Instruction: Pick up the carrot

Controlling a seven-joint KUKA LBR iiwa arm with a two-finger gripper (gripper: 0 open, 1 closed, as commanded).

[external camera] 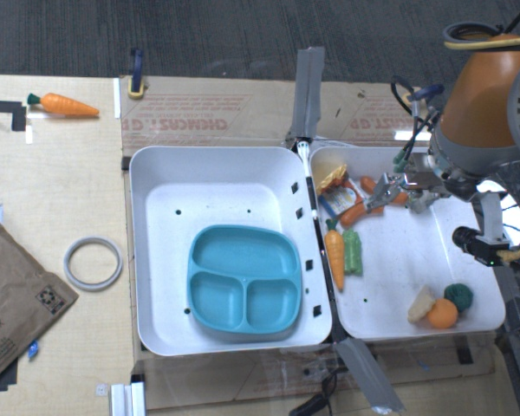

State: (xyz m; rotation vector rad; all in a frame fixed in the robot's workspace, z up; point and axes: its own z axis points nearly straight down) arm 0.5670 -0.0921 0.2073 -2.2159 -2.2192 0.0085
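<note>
One gripper (383,194) sits low in the right bin (390,306), fingers closed on a small orange carrot (355,213) near the bin's upper left corner.

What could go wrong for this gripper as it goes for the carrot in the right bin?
The gripper hovers over crowded items near an orange piece, so it may grab the wrong one. The carrot lies against the right bin wall, touching a green vegetable, leaving the gripper little room.
</note>
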